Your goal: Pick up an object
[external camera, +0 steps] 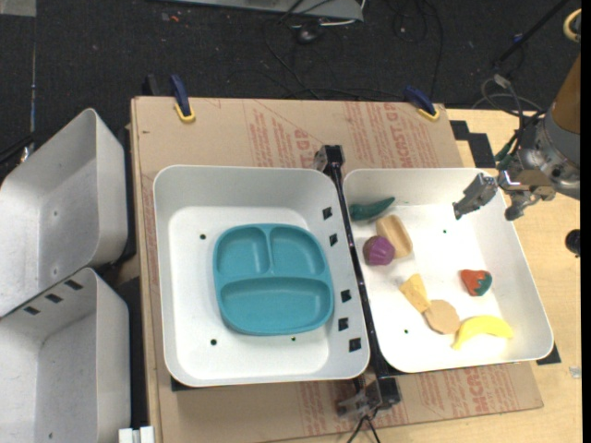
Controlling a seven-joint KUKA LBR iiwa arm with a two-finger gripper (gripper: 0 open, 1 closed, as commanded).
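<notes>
The right bin holds several toy foods. A teal curved piece lies at its upper left, with a tan block and a purple ball just below it. A yellow wedge touches a tan round piece in the middle. A red strawberry sits toward the right and a yellow banana lies near the front rim. My gripper hangs over the bin's upper right part, fingers spread apart and nothing between them, well above and right of the food.
The left bin carries a teal divided plate. A black divider with clips runs between the bins. Two spare white bins are stacked off the bench at the left. Cardboard lies under both bins.
</notes>
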